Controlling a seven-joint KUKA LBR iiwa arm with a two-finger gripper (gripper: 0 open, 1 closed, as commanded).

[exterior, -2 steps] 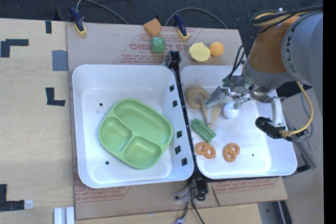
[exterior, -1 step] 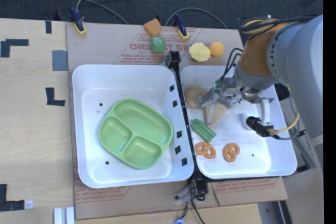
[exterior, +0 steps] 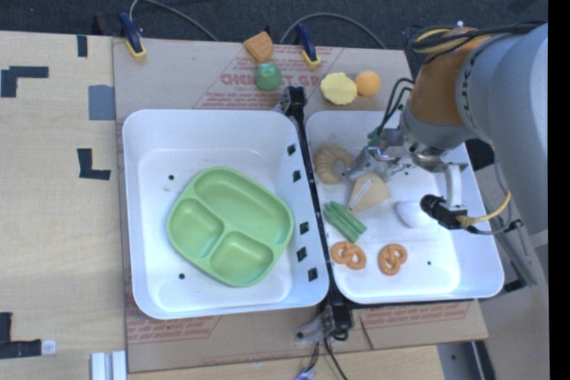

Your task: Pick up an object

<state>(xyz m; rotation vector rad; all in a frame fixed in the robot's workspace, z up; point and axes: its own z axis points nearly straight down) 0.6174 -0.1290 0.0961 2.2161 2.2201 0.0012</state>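
reaching from 3 o'clock, the arm (exterior: 481, 93) puts its gripper (exterior: 381, 157) over the right bin (exterior: 463, 280). i cannot tell its grip. a cream wedge (exterior: 370, 190) lies just at 6 o'clock of it, a green stick (exterior: 344, 221) and two pretzels (exterior: 370, 258) lower. the left bin (exterior: 142, 138) holds a green tray (exterior: 230, 227).

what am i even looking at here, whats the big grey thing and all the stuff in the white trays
One camera looks down at a slant on a bench. The big grey thing with the orange band is a robot arm reaching in from the right; its gripper hangs low over the right bin, by a pale wedge and a tan round piece. That bin also holds a green strip and two pretzels. The left bin holds a green divided plate. I can't tell whether anything is gripped.
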